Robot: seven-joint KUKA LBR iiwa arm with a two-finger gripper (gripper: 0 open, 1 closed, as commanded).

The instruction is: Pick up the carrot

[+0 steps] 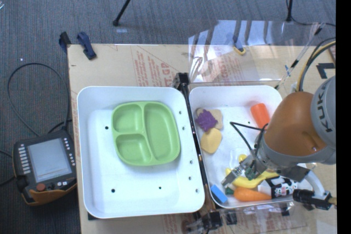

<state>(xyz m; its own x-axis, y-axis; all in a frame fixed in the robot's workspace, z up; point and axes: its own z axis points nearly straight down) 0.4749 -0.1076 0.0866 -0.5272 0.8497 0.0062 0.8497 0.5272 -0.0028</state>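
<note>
Bench (137, 66): carrying two white bins side by side, keeping everything inside the arm's reach.
Left bin (93, 172): holding only a green divided plate (146, 132), lying flat near the middle, well apart from the work.
Right bin (274, 90): holding all the loose items, crowding toward the near edge.
Arm (296, 129): reaching in from the right, orange band hanging over the right bin's near right part, hiding some of the floor below.
Claw (245, 169): pointing down-left over the near pile, sitting just above a yellow banana-like piece (256, 178); looking like a descent toward the pile.
Claw state: cannot tell, too small and cluttered to read; nothing seen gripped.
Carrot (251, 194): lying flat along the near wall of the right bin, just below the claw, pointing left; judging it not yet picked.
Neighbours: blue block (218, 193) just left of the carrot's tip, small bottle (281, 189) at its right end, making a tight grab.
Others: orange cylinder (260, 114), yellow lump (211, 141), purple piece (206, 119) sitting farther back, clear of the pick.
</note>
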